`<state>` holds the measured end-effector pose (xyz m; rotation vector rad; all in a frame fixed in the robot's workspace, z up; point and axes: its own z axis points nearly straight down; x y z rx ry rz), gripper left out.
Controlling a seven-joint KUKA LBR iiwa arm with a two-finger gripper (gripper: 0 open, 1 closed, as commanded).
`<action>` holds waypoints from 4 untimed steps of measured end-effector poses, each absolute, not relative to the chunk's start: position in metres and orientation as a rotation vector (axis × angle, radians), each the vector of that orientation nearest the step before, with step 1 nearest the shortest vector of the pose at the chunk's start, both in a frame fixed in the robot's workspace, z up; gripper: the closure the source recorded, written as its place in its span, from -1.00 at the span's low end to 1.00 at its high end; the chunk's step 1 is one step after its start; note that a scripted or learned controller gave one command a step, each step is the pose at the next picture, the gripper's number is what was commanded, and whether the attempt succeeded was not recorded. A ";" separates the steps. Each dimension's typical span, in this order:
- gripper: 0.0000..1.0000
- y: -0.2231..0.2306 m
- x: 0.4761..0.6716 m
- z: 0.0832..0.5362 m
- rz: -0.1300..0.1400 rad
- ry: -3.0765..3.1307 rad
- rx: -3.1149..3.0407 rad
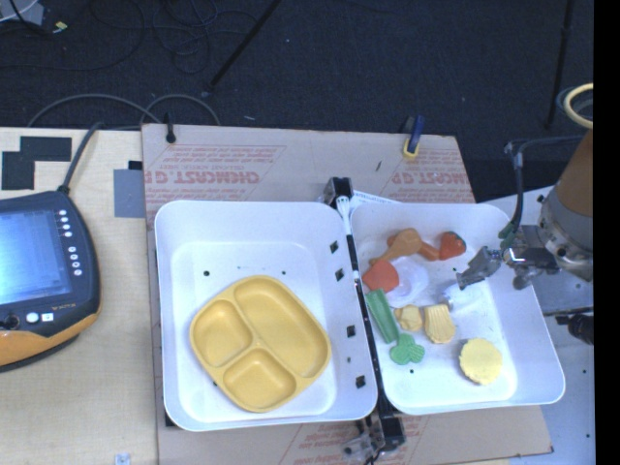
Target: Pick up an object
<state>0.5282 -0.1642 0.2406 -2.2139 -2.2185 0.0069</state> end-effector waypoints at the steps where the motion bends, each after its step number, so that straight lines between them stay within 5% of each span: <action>1: 1.00 -0.165 0.529 0.247 0.013 -2.215 -2.208; 2: 1.00 -0.057 0.489 0.302 0.001 -2.230 -2.203; 3: 1.00 -0.028 0.479 0.264 0.013 -2.219 -2.209; 4: 1.00 0.020 0.477 0.320 0.003 -2.227 -2.212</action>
